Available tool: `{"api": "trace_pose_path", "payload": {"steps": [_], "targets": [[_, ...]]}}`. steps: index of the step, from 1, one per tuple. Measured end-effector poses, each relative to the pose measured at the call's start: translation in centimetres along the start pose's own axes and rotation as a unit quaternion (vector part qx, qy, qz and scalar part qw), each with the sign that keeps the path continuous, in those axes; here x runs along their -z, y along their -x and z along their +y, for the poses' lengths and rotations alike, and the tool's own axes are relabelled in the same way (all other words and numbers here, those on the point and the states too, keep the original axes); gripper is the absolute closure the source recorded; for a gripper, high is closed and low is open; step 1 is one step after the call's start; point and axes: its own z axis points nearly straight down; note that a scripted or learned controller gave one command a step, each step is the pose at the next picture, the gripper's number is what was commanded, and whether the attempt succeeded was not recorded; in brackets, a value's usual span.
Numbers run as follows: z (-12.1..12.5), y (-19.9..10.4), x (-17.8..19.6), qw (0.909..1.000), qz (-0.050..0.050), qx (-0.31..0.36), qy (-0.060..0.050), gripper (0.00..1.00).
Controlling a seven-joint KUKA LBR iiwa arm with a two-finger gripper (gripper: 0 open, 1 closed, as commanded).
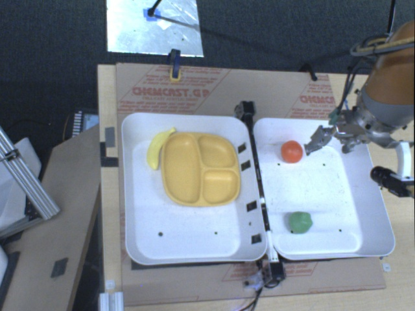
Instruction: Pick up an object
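Approach step running. Am hovering pincer [322, 138] over right bin [373, 222], near far edge, just beside orange ball [292, 151]; nothing gripped, cannot tell finger state. Green object [299, 221] lying near front edge. Next move, by my judgement: shifting over ball, descending.

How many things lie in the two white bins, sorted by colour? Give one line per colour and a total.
Yellow: 2, a divided plate and a banana, both in the left bin.
Orange: 1, a round fruit in the right bin.
Green: 1, a rounded object in the right bin.
Total: 4
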Motion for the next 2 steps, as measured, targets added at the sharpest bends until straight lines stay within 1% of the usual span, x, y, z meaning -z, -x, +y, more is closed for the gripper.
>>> {"api": "trace_pose_path", "payload": {"steps": [2], "targets": [[0.3, -0.4, -8.4, 1.0000, 0.001, -0.001, -0.002, 0.00]]}}
